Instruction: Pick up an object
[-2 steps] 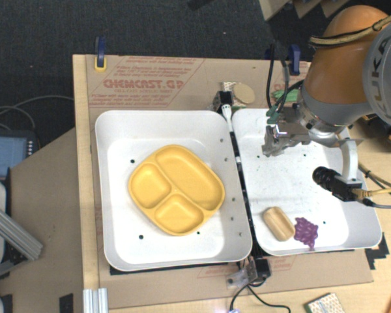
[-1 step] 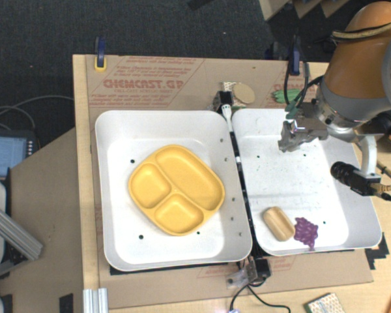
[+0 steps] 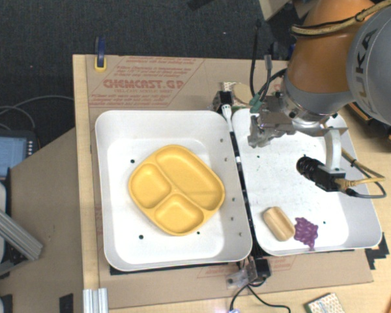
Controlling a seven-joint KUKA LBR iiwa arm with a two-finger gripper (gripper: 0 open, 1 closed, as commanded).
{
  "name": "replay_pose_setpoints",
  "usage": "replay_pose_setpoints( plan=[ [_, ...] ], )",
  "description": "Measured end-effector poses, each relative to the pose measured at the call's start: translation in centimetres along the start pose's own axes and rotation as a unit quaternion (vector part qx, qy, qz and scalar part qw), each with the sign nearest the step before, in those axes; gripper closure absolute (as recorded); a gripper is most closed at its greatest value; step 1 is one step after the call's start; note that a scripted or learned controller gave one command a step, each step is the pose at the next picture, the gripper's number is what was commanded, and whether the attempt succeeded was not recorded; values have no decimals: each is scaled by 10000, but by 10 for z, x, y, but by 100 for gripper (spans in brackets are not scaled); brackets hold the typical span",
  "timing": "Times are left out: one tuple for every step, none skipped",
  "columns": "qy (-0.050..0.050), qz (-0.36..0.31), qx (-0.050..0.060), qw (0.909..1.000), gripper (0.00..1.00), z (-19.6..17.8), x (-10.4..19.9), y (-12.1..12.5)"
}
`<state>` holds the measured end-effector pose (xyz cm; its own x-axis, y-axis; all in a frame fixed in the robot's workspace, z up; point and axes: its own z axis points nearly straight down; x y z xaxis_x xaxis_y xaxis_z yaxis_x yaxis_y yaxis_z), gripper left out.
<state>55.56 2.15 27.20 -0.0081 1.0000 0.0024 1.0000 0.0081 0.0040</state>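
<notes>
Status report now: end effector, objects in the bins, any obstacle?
End effector over right bin, far end. Bread roll, purple grapes at near end, untouched. Nothing between.

Yellow divided plate (image 3: 176, 189): three compartments, lies flat, upright, turned askew, centre of left bin (image 3: 111, 175)
Tan bread roll (image 3: 278, 223): short cylinder on its side, near front edge of right bin (image 3: 352, 230)
Purple grape bunch (image 3: 305, 231): small, just right of roll, possibly touching
</notes>
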Motion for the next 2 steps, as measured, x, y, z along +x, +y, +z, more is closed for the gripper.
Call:
replay_pose_setpoints(
  plan=[
    [-19, 67, 37, 10000, 100, 15, -45, 3],
    [-15, 60, 35, 10000, 100, 16, -74, -5]
  ],
)
